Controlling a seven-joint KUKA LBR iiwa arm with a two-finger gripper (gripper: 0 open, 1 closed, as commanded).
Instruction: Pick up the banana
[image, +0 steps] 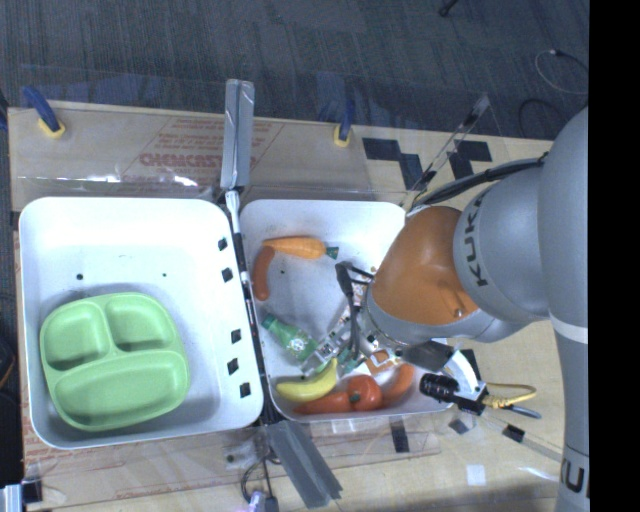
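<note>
Here, two shallow white plastic bins sit side by side on a bench. The left bin (40, 225) holds a light green moulded tray with three compartments (114, 358), lying flat toward its near left corner. The right bin (310, 212) holds the food items. A curved yellow banana (309, 384) lies near the front wall of the right bin, toward its left side, its ends turned upward in the view. Touching it on the right is a glossy red pepper-like piece (345, 397), and further right an orange-red rounded piece (399, 380) shows partly under the arm. An orange carrot-shaped item (293, 246) lies toward the back of the right bin, with a second curved orange piece (261, 274) just beside the left wall. A green and white crumpled object (290, 337) lies between those and the banana. The grey arm with its orange band (425, 275) reaches in from the right and covers the right half of that bin. The two-finger gripper (345, 345) hangs low in the bin, just above and to the right of the banana, among the clutter; whether its jaws are parted or closed cannot be told, and the banana is not seen between them.
</note>
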